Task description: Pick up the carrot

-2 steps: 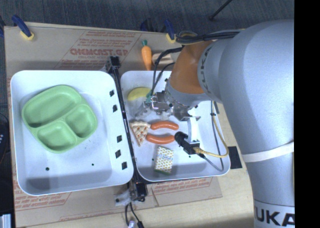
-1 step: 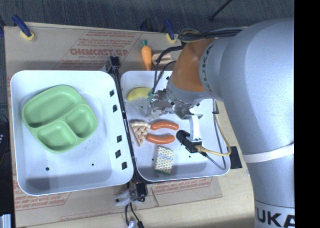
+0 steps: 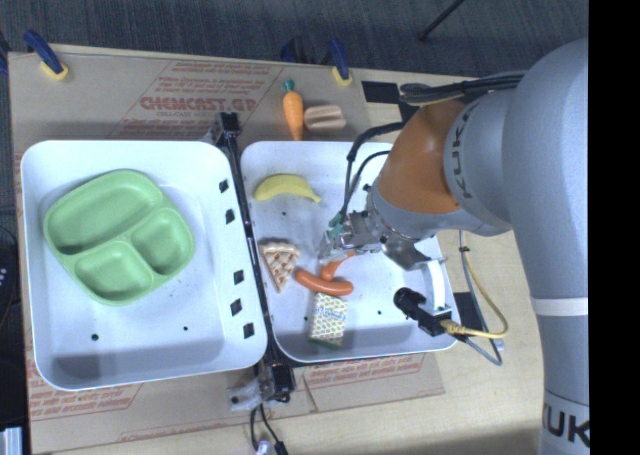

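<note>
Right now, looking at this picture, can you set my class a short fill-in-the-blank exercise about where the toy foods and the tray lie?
1. The green divided tray lies in the ____ bin.
2. The carrot lies outside the bins, on the cardboard beside a ____.
3. In the right bin, the fruit nearest the far rim is a ____.
4. The pizza slice lies just left of the ____, near the end effector.

Missing words: left; burger; banana; sausage

Orange carrot with green top, yellow banana, green divided plate, white bins
</note>
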{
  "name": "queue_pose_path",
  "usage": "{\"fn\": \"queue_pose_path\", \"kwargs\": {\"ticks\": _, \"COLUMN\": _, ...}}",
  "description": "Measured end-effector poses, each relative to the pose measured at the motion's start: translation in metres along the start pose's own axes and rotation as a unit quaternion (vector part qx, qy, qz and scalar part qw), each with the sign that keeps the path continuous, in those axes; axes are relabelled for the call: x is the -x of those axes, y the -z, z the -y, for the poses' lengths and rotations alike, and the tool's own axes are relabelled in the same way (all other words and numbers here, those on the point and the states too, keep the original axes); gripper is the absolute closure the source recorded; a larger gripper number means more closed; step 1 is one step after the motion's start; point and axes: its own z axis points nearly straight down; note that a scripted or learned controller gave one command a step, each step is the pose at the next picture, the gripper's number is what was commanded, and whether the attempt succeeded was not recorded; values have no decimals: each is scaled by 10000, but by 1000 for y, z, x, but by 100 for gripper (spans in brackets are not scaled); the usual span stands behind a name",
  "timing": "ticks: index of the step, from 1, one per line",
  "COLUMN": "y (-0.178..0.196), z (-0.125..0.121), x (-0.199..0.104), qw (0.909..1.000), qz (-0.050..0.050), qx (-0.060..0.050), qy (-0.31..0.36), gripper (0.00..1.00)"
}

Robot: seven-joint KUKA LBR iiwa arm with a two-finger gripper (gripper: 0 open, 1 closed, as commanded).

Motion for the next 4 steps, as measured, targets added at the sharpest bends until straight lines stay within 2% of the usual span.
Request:
{"fn": "queue_pose_path", "kwargs": {"ticks": 1, "y": 0, "z": 0, "x": 0, "qw": 10000, "qz": 1, "qx": 2, "qy": -2, "gripper": 0}}
{"fn": "queue_pose_path", "kwargs": {"ticks": 2, "y": 81, "z": -74, "x": -75, "qw": 9898, "qz": 2, "qx": 5, "qy": -1421, "gripper": 0}}
{"fn": "queue_pose_path", "kwargs": {"ticks": 3, "y": 53, "z": -115, "x": -16, "qw": 9934, "qz": 8, "qx": 2, "qy": -1151, "gripper": 0}}
{"fn": "queue_pose_path", "kwargs": {"ticks": 4, "y": -12, "z": -121, "x": 11, "qw": 9739, "qz": -22, "qx": 53, "qy": -2270, "gripper": 0}}
